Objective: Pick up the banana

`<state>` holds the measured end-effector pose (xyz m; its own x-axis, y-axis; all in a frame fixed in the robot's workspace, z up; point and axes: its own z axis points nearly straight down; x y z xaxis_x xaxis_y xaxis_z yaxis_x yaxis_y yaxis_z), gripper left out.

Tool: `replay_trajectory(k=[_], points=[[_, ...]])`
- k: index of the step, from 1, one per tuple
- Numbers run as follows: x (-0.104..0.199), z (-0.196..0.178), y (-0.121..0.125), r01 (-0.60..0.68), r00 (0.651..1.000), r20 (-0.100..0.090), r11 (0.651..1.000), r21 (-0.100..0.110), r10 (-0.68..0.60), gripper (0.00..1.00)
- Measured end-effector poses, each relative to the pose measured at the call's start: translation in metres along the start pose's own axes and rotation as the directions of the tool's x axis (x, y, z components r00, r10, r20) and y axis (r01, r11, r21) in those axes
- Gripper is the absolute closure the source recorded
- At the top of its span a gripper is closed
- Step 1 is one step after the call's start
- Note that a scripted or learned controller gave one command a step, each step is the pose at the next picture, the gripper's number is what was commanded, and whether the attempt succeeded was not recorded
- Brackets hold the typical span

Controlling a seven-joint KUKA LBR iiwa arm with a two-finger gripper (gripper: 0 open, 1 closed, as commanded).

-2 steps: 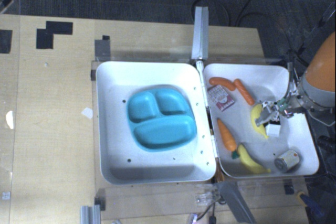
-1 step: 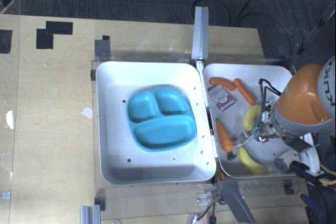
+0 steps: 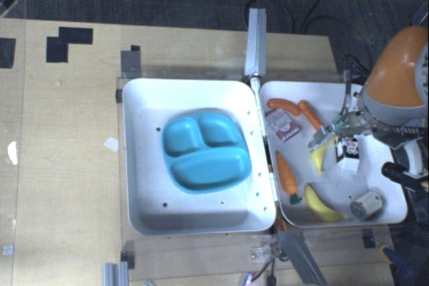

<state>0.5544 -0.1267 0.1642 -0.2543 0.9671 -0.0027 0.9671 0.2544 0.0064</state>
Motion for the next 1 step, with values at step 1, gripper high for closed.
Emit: replay_trajectory(k=[1], points=[[-0.0128,0.0619,0.0035,0.003,1.0,0.0,1.0,-0.001,-0.003,0.0]])
